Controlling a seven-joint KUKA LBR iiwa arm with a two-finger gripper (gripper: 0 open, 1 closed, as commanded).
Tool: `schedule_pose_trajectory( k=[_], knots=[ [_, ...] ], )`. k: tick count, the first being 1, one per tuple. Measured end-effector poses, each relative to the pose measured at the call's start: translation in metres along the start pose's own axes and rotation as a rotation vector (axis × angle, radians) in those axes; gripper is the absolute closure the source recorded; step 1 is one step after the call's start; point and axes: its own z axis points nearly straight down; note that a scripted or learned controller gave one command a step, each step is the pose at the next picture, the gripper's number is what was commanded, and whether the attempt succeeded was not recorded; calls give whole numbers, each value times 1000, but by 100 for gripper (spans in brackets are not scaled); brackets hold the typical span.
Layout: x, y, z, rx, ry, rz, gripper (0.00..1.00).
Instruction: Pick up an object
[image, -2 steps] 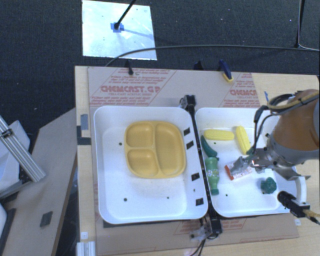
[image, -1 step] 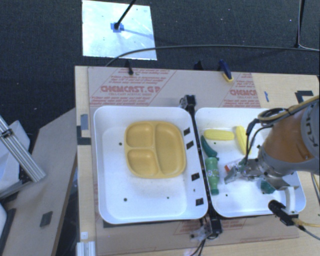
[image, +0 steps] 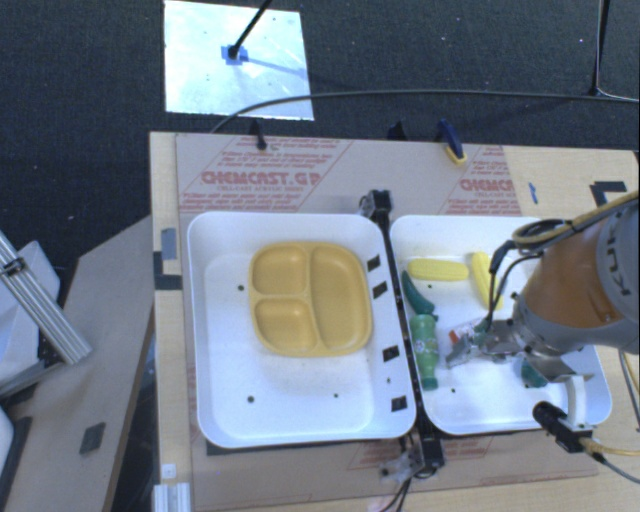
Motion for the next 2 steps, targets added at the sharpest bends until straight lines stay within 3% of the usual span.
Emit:
schedule_pose_trajectory(
  k=[1,2],
  knots=[
    [1,2,-12,-4,2,-2,100],
    [3,0,-75,-6,-2,-4,100]
  ],
)
